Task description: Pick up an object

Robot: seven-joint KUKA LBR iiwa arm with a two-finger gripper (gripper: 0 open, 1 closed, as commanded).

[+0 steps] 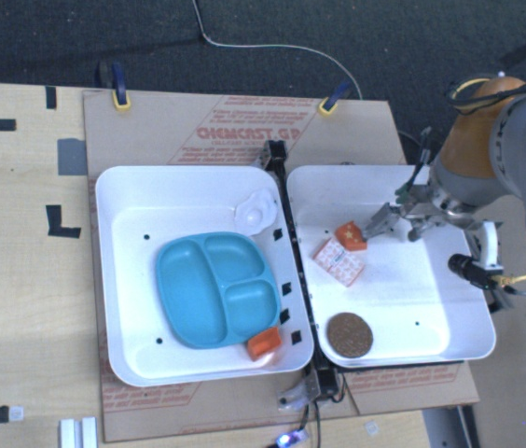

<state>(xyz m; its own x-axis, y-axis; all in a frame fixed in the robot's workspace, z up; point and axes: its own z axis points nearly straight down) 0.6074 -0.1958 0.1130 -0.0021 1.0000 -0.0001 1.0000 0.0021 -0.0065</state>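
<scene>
Camera view: we've got the gripper (pixel 367 231) low in the right bin (pixel 431 339), its tip touching the orange block (pixel 350 236); claw state, we cannot tell.

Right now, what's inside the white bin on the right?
The right bin holds a small orange block, a white patterned packet beside it and a brown round disc. The claw reaches in by the block. Whatever lies beneath the packet is hidden.
</scene>
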